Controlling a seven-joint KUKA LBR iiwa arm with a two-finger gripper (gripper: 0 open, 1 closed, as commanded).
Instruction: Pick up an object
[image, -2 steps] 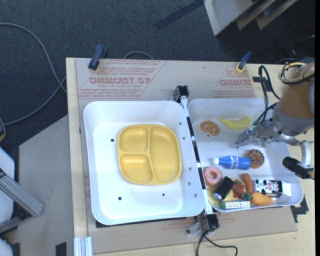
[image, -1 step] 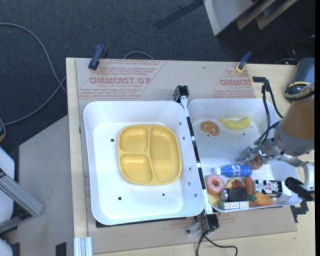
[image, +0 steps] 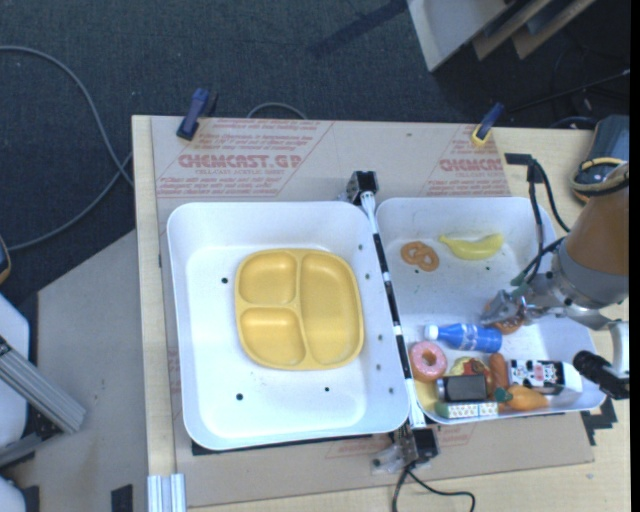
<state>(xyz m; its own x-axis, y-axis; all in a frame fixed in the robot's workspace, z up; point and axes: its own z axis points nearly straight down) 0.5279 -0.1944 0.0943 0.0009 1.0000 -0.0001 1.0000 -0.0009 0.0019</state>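
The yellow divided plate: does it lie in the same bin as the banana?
No: the yellow divided plate lies in the left bin, while the banana lies in the right bin.

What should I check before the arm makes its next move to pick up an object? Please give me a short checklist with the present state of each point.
1. Gripper is over the right bin: ok, it sits near the bin's right side.
2. Something is between its fingers: cannot tell; a small brown thing is at the tip, but the grasp is unclear.
3. Objects are in reach: ok; blue bottle and pink donut lie just beside the gripper.
4. Objects are well apart: not ok at the bin's front, where they are crowded; banana and pretzel lie apart.
5. Yellow plate lies flat in the left bin: ok.
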